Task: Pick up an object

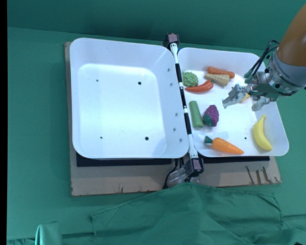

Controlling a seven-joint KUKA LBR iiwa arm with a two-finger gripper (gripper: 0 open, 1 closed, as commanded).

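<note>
Two white bins sit side by side on the bench, and your gripper point(246, 97) hangs over the right bin point(234, 124), reaching in from the right. Its fingers point(233, 96) look spread apart with nothing between them.

Every candidate object lies in that right bin. Just past the fingers toward the far rim you have a pale corn cob point(217, 79), and beyond it an orange sausage-like piece point(221, 72). Toward the divider from the gripper lie a red chili point(199, 87) and, touching its far side, a green broccoli head point(189, 78). Nearer you and toward the divider sits a purple grape cluster point(210, 115) beside a green cucumber point(195, 114) that runs along the divider. Closer to the near rim lies a carrot point(224, 145) — leafy end pointing at the divider. On the gripper's near side, by the right wall, rests a yellow banana point(261, 133), well apart from the carrot.

The left bin point(122, 98) lies beyond the divider — away from the gripper.
</note>
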